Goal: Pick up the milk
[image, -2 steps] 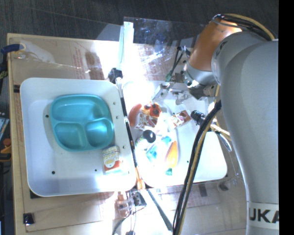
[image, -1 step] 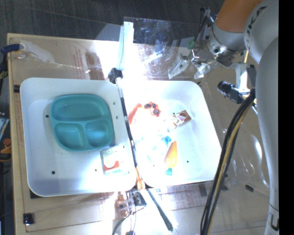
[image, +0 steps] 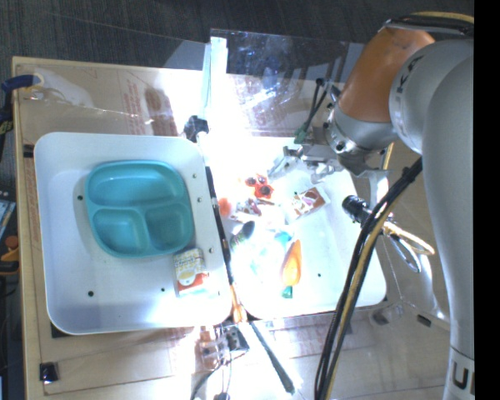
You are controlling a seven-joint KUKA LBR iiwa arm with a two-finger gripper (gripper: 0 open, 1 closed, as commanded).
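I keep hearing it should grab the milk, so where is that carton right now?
The milk carton lies in the left bin, near its right wall, just below the lower right corner of the teal divided plate.

Wooden bench (image: 108,98), pale, partly under a clear sheet. Directly on it: two shallow white bins side by side, touching along the inner edge. Left bin (image: 54,223) in normal light. Right bin (image: 350,286) strongly overexposed. Dark cables (image: 271,361) on the near bench edge.

Robot lab: arm (image: 425,98), bench (image: 92,98), white bins (image: 67,298).
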